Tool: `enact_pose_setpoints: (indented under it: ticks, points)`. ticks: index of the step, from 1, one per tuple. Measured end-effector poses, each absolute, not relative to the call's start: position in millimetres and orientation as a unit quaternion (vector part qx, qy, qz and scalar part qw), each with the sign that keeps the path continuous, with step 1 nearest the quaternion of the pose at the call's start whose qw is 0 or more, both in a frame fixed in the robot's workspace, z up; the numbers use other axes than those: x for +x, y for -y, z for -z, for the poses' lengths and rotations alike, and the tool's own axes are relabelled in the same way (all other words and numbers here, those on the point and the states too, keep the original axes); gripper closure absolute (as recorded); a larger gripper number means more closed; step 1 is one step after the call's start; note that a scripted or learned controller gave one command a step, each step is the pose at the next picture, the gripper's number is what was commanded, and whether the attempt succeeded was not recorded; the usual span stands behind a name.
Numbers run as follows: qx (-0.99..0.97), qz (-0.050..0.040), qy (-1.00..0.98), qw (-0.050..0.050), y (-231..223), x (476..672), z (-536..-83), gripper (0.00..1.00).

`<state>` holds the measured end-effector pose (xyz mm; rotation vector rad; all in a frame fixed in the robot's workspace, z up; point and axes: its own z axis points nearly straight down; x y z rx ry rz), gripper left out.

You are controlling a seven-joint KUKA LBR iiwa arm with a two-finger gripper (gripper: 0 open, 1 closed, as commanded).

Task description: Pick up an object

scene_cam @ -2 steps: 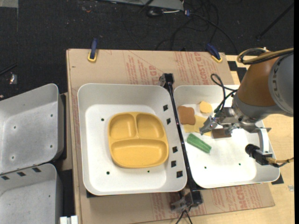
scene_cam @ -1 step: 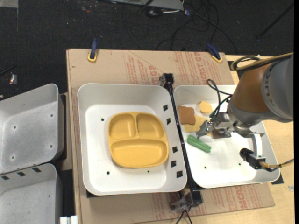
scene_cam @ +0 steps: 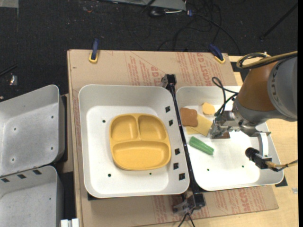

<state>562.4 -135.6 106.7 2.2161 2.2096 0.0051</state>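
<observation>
The grey arm [scene_cam: 272, 91] with its orange band is reaching in from the bench's right edge and hanging over the right bin [scene_cam: 236, 176]. Its gripper [scene_cam: 220, 130] is sitting low over that bin's middle, pointing toward the divider between the two bins. How far the fingers are standing apart is something the view is not showing, since the wrist is covering them from above, and nothing is showing between them.

Just beside the gripper, toward the divider, a pale yellow wedge [scene_cam: 203, 124] is lying against a brown block [scene_cam: 189, 117]. A small round yellow piece [scene_cam: 208, 109] is resting near the bin's far edge, close to the wedge. A green stick [scene_cam: 201, 145] is lying at a slant nearer the front, close to the gripper but apart from it.

The left bin [scene_cam: 94, 174] is carrying a yellow divided plate [scene_cam: 140, 141] at its middle.
</observation>
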Motion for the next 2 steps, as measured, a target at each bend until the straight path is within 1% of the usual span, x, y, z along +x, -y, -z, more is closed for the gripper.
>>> enact_pose_setpoints:
  ticks: [1, 2]
  points:
    - [0.706, -0.0014, -0.708, 0.002, 132, 570.7, -153, 1.00]
    - [0.706, -0.0018, -0.708, 0.003, 125, 569.8, -214, 1.00]
